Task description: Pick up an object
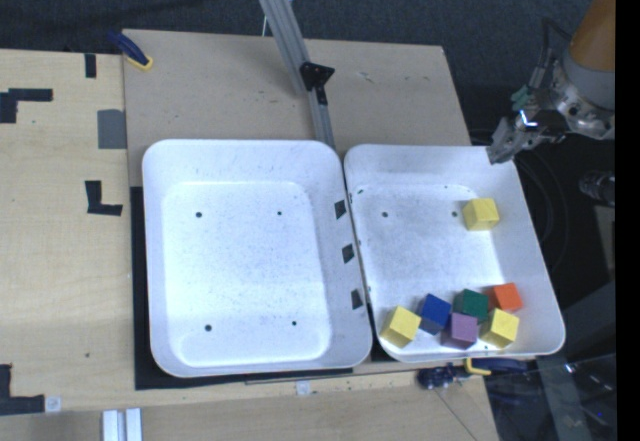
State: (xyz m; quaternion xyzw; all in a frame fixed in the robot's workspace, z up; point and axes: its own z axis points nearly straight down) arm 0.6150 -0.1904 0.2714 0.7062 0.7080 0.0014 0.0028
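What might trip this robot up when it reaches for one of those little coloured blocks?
1. Most blocks huddle in the right bin's near corner; the blue block, green block and purple block appear to touch, so fingers may not fit between them.
2. That cluster sits near the bin's wall, which could block the gripper.
3. The lone yellow block looks easier, but a nudge might slide it away.

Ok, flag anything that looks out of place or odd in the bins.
Nothing looks spilled or damaged. One yellow cube sits apart near the right bin's far side, while the other blocks cluster in its near corner. The pincer hovers at that bin's far right corner.
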